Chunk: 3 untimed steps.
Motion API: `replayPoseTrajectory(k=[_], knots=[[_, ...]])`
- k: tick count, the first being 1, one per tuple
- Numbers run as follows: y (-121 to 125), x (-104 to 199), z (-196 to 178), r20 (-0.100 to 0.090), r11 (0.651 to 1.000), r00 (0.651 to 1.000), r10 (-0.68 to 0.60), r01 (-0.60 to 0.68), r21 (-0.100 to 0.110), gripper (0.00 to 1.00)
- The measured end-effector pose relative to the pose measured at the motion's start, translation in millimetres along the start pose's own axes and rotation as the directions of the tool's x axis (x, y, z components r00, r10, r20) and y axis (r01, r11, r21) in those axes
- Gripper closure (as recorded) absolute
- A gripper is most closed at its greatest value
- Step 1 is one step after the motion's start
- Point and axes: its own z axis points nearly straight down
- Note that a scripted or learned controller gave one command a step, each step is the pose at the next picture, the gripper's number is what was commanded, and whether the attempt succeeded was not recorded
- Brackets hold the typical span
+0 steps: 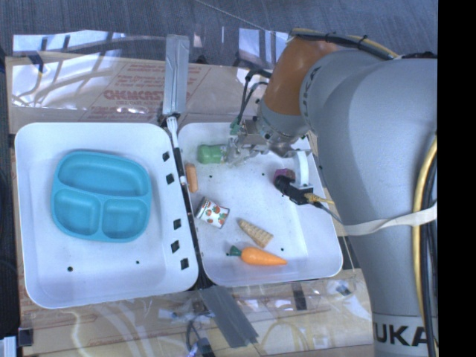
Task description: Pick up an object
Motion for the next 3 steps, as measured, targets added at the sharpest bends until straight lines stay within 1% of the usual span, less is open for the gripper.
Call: replayPoseTrajectory(k=[1, 2, 3], knots=[[0, 0, 0, 0.000, 1.000, 1.000, -0.001, 0.001, 0.000, 0.00], [1, 1, -10, 0.001, 1.000, 1.000, -0.005, 0.005, -0.001, 1.00], [5, 75, -87, 0.000, 1.000, 1.000, 0.007, -0.007, -0.026, 1.00]])
